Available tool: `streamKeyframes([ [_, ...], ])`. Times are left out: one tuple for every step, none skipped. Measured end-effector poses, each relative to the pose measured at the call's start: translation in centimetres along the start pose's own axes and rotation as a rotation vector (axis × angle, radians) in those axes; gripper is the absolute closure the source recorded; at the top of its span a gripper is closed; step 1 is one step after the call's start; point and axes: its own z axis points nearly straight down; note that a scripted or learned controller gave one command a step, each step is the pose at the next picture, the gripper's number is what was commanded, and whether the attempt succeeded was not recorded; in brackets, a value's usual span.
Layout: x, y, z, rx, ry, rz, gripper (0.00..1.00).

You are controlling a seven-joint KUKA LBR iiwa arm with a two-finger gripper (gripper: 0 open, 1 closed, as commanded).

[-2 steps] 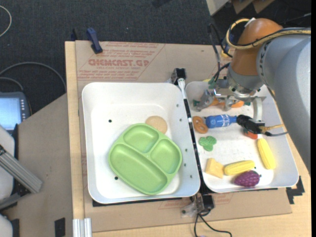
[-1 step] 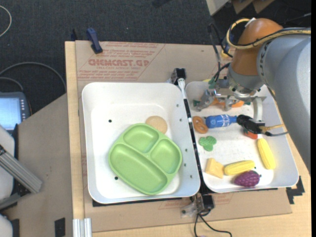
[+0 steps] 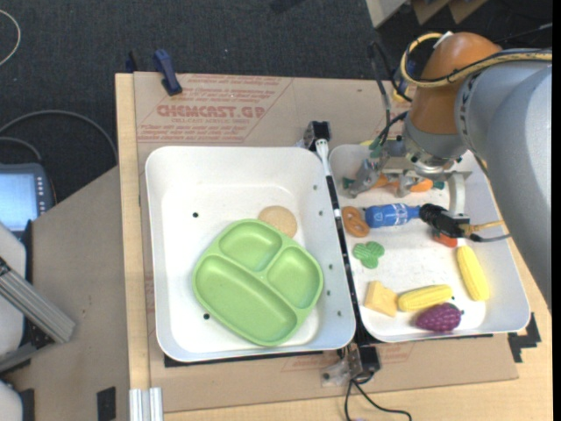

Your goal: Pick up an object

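**A:** Where was the gripper [image 3: 387, 179]?

**B:** At the far end of the right bin [image 3: 517, 310], low over its back corner. The grey arm [image 3: 513, 139] came in from the right, with the orange band [image 3: 445, 73] just above the wrist.

**A:** Was it open or closed? Did it have anything?

**B:** I could not tell. The wrist hid that part, and nothing showed as held.

**A:** What lay nearest to it?

**B:** A small orange piece [image 3: 422, 184] just beside it, toward the right. A blue bottle [image 3: 392, 215] lay on its side just in front, with a brown ring [image 3: 355, 222] by the bottle's left end, close to the wall between the 2 bins.

**A:** And the rest of that bin?

**B:** A green leafy piece [image 3: 369, 253] sat near the middle. Along the near edge were a yellow wedge [image 3: 380, 298], a yellow banana [image 3: 424, 297] and a purple bunch of grapes [image 3: 438, 317], the banana touching the grapes. 1 ear of corn [image 3: 472, 272] lay toward the right side, well apart from the gripper.

**A:** The left bin [image 3: 175, 174]?

**B:** It held a green plate [image 3: 254, 279] with 3 compartments and a tan round disc [image 3: 279, 220] tucked at the plate's far edge.
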Motion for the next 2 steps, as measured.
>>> streamKeyframes([
  [0.01, 0.00, 0.00, 0.000, 0.000, 0.000, 0.00],
  [-0.21, 0.01, 0.02, -0.001, 0.002, 0.001, 0.00],
])
